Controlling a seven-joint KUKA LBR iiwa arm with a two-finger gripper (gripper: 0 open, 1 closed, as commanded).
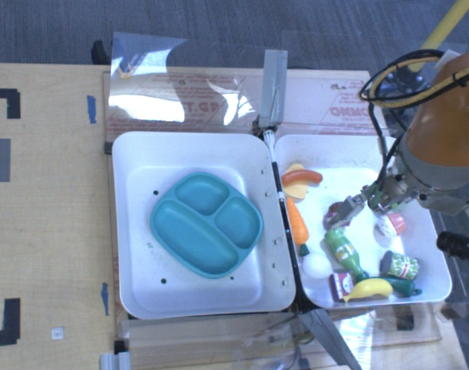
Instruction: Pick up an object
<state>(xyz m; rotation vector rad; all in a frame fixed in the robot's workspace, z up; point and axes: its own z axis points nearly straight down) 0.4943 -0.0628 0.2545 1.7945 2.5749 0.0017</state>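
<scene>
Gripper (342, 211) down low in the right bin (442, 284), just above the green bottle (344, 253); couldn't tell how the grip stood. Hot dog (302, 177), carrot (296, 222), banana (370, 288) scattered around, teal plate (207, 223) at frame centre-left.

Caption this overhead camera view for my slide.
Gripper hovers over toy food in right bin; teal divided plate in left bin.

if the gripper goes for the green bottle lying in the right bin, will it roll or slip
Probably. The green bottle lies on its side and looks round and glossy, so it may roll or squirt from the fingers. The white ball and banana sit close and may get nudged.
</scene>
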